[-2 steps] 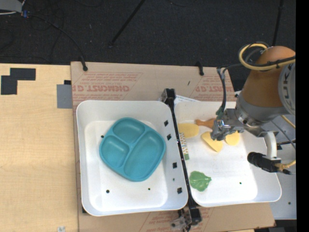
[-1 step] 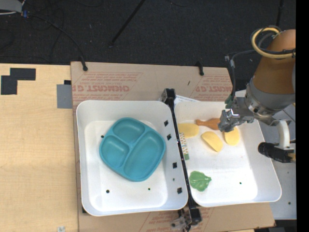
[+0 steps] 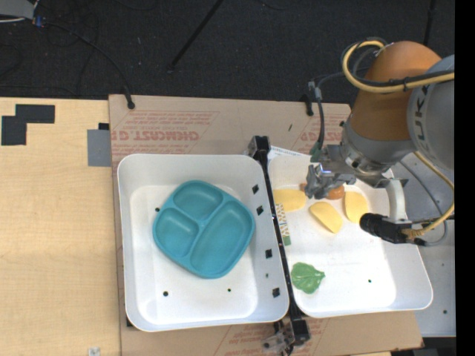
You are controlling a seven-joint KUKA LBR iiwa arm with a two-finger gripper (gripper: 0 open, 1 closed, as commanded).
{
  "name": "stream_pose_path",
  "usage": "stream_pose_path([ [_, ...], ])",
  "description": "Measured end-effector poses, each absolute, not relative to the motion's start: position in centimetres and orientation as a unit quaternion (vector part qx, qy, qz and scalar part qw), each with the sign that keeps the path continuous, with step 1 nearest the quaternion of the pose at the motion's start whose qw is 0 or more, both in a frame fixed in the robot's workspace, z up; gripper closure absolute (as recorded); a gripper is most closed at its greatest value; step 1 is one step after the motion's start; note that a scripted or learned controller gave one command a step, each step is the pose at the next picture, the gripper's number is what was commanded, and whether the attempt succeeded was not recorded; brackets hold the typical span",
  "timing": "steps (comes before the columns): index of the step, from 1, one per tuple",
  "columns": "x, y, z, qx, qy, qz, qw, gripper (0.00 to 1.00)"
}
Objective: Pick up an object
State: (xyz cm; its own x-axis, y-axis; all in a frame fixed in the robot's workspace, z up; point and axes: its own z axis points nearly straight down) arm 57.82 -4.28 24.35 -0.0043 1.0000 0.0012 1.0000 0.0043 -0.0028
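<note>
End effector (image 3: 320,182) sits low in the right bin (image 3: 386,291), among yellow pieces (image 3: 326,216) and over an orange bit (image 3: 335,193); its opening cannot be told. Nearer lies a green piece (image 3: 306,277). A teal plate (image 3: 203,228) fills the left bin (image 3: 141,288).

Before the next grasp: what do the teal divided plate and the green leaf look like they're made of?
Teal divided plate: likely molded plastic, smooth with a soft sheen and rounded compartment ridges. Green leaf: probably thin plastic or fabric toy food, matte, with a crinkled edge; too small to be sure.
</note>
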Motion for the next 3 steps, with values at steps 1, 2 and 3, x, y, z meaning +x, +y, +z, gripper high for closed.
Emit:
stream_pose_path([
  [1,59.8,-0.1,24.3,-0.706,-0.709,0.0005,0.001,1.0],
  [2,60.3,5.6,23.8,-0.705,-0.709,0.0005,0.002,1.0],
  [3,61.8,10.7,22.2,-0.706,-0.709,0.0009,0.001,1.0],
])
